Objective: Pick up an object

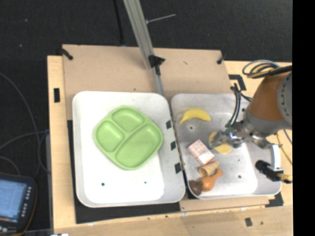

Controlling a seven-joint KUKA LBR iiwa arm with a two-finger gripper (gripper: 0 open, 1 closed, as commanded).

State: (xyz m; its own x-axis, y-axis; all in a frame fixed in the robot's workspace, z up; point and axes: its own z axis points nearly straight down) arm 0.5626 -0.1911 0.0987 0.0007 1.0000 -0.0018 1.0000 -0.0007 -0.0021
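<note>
Camera view: gripper [227, 137] just above yellow piece [223, 149] (right bin [246, 181]).

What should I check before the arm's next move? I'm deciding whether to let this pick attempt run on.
1. Gripper is over the right bin, near the yellow pieces: ok.
2. Something sits between the fingers: cannot tell.
3. Fingers open or shut: cannot tell.
4. Banana lies apart from the gripper, free of neighbours: ok.
5. Pink box, cone and orange item lie crowded together: not ok for a clean grasp.
6. Green divided plate lies in the left bin, out of the arm's way: ok.
</note>
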